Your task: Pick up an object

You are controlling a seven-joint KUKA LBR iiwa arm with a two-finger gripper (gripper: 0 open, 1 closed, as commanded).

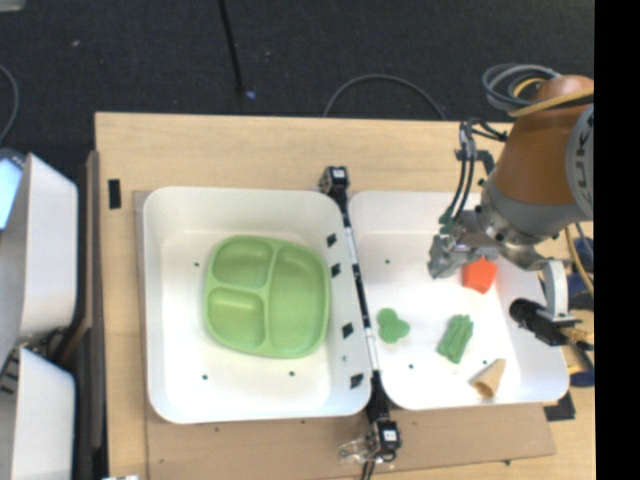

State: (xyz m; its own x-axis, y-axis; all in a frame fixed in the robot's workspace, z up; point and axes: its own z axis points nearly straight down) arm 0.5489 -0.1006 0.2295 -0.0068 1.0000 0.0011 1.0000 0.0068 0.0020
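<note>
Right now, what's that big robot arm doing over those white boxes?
It's trying to pick something up. The gripper is low in the right bin, beside an orange block. A green clover-shaped piece, a green ridged block and a tan cone lie nearby. A green divided plate sits in the left bin.

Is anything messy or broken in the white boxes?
Nothing looks broken or spilled. The green plate lies flat in the left bin. In the right bin the orange block, green clover piece, green ridged piece and tan cone lie scattered apart.
</note>
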